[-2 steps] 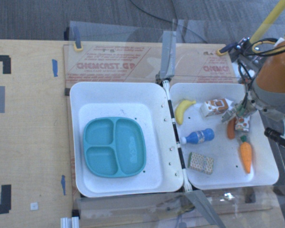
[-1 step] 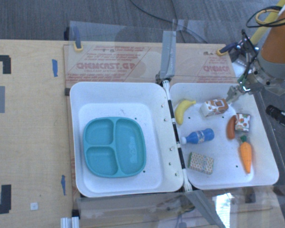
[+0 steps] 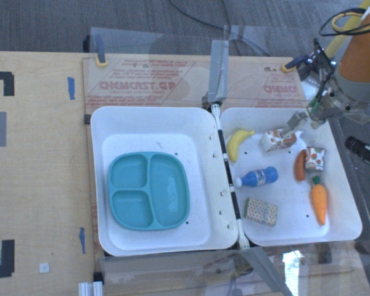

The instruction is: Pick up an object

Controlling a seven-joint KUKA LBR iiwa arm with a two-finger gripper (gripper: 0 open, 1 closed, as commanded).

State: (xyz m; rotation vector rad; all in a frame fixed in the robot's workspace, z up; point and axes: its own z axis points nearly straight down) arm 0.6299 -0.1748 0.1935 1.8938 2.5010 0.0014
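Counting six items (image 3: 277, 171), one tray (image 3: 149, 190)

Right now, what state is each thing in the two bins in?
Teal tray: flat, upright, in left bin.
Banana: lying in right bin.
Blue bottle: on its side.
Small carton: tipped over, gripper just above it.
Carrot: lying flat.
Patterned sponge: flat.
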